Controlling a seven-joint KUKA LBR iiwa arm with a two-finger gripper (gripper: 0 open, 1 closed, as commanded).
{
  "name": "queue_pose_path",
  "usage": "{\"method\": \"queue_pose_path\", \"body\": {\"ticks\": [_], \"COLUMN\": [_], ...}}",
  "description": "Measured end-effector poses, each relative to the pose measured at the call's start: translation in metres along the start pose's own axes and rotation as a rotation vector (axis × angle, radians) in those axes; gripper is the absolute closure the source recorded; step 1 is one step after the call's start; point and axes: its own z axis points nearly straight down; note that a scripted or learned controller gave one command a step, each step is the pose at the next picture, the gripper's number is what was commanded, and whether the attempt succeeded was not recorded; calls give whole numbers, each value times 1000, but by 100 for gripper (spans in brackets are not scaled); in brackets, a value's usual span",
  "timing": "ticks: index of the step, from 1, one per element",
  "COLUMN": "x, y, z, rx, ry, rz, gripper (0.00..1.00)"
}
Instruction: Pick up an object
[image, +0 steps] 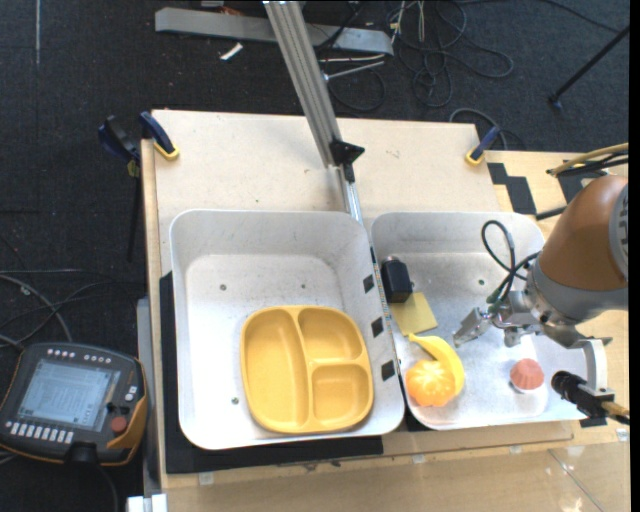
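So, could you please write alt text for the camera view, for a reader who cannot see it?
A grey arm reaches from the right, its gripper above the right bin, which holds a banana, an orange, a pink ball, a yellow pad and a black block. The left bin holds a yellow tray.

Right bin (440, 232): back floor open; banana (443, 355), orange (431, 383), yellow sponge (417, 312), black block (396, 279) crowd left wall.
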Motion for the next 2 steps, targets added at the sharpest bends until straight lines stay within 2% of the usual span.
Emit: {"method": "queue_pose_path", "body": {"ticks": [1, 2], "x": [0, 0], "y": [1, 1], "z": [24, 13], "rx": [-6, -9], "ry": [-2, -3], "rz": [0, -1], "gripper": [0, 100]}}
